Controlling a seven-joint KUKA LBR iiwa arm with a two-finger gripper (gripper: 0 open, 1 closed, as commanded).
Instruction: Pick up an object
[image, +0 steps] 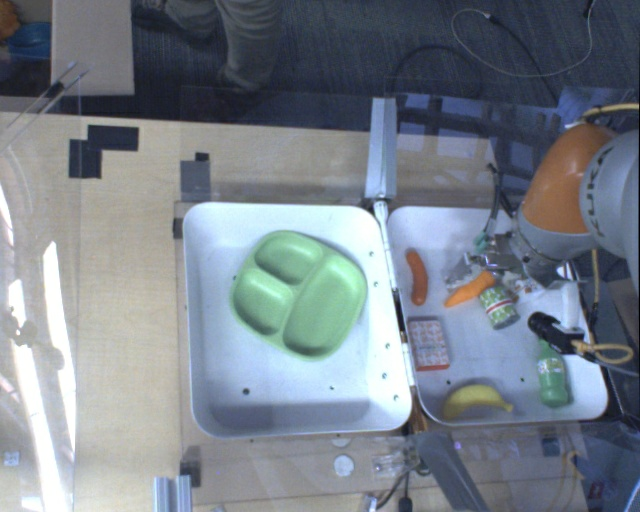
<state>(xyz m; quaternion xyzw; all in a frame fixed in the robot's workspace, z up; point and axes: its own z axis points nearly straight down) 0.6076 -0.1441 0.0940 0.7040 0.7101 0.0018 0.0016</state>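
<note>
Now the hand (487, 262) sits low in the right bin (455, 225), its metal fingers down at the thick end of the orange carrot (469, 291); whether they are parted or pinched together, I cannot tell, and nothing is clearly between them. The carrot lies just below the hand, slanting away down and to the left. Left of the hand, a red sausage (416, 276) lies lengthwise near the bin's inner wall. Just below and right of the hand sits a small can with a green label (500, 307), tilted, its printing too small to read. Further down on the left, a flat card packet (428, 343) with a reddish patterned face, its lettering blurred. Below that, at the near rim, a yellow banana (476, 401). Down and to the right of the hand, a green bottle with a black cap (550, 366) lies on the bin floor, label unreadable. Well to the left of the hand, in the left bin (210, 400), a green divided plate (299, 294) rests with three compartments. Both bins sit on the pale wooden worktop (100, 300).
</note>
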